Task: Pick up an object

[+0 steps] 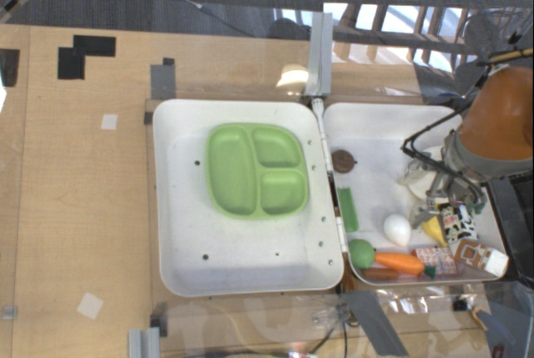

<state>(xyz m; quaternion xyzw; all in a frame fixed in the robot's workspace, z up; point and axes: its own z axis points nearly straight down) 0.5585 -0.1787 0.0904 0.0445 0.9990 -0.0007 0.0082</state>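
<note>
My gripper (pixel 440 210) hangs low over the right side of the right bin (pixel 375 139), under the orange wrist band (pixel 501 123). Its fingers point down among a yellow piece (pixel 433 229) and a black-and-white cow-patterned item (pixel 457 223). A white egg (pixel 397 229) lies just left of the gripper. An orange carrot (pixel 395 262) and a green ball (pixel 361 251) rest along the bin's front edge. A green block (pixel 347 209) lies against the left wall, and a brown round piece (pixel 342 161) sits further back.
The left bin (pixel 183 264) holds a green divided plate (pixel 256 169). A small printed box (pixel 438 259) and a brown-and-white bottle (pixel 480 258) lie in the right bin's front right corner. A metal post (pixel 319 56) rises between the bins at the back.
</note>
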